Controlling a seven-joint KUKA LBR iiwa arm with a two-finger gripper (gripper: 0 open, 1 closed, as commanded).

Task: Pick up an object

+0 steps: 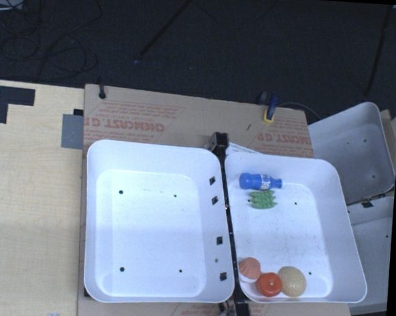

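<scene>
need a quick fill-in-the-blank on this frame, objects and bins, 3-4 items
1. The blue bottle lies in the ____ bin.
2. Right below the bottle in the view lies a small ____ item.
3. The red ball sits near that bin's ____ edge.
4. The tan ball sits to the ____ of the red ball.

Missing words: right; green; bottom; right

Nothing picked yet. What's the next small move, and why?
Probably bring the arm in over the right bin toward the blue bottle. It lies on its side at the far end with only the green piece close by, while the three round items crowd the near corner.
</scene>
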